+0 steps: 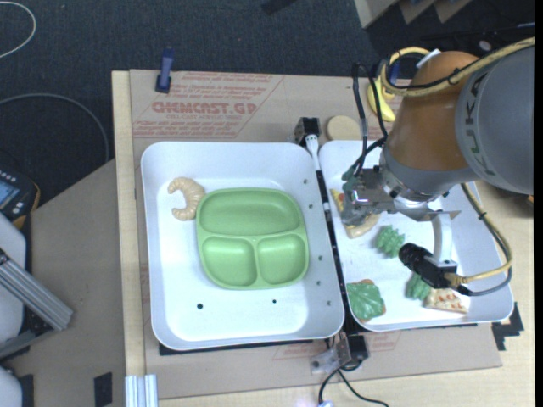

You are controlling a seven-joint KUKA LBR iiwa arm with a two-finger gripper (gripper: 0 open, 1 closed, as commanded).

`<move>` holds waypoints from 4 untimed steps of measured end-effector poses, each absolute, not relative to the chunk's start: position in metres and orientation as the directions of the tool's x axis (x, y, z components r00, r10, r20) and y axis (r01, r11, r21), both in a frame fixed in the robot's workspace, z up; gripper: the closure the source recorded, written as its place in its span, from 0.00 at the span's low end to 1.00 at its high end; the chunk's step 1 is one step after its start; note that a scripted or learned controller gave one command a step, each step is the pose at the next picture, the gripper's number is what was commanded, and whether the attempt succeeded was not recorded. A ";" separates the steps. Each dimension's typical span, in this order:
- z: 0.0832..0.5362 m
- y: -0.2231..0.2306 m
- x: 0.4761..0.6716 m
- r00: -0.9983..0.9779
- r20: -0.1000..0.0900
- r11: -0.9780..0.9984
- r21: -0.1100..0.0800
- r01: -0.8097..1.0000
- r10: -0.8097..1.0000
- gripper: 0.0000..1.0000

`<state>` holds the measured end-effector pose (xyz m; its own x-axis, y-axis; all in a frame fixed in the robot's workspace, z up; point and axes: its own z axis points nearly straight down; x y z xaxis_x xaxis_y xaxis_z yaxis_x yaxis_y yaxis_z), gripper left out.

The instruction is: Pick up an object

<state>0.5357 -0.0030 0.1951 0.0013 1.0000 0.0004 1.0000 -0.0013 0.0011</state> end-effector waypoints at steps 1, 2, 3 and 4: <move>0.436 0.033 0.490 -0.005 0.004 0.005 0.020 1.000 1.000 1.00; 0.308 0.018 0.477 0.003 -0.001 -0.003 -0.014 1.000 1.000 1.00; 0.219 0.005 0.558 0.002 -0.002 -0.002 -0.007 1.000 1.000 1.00; 0.246 0.065 0.521 -0.007 0.004 0.007 -0.003 1.000 1.000 1.00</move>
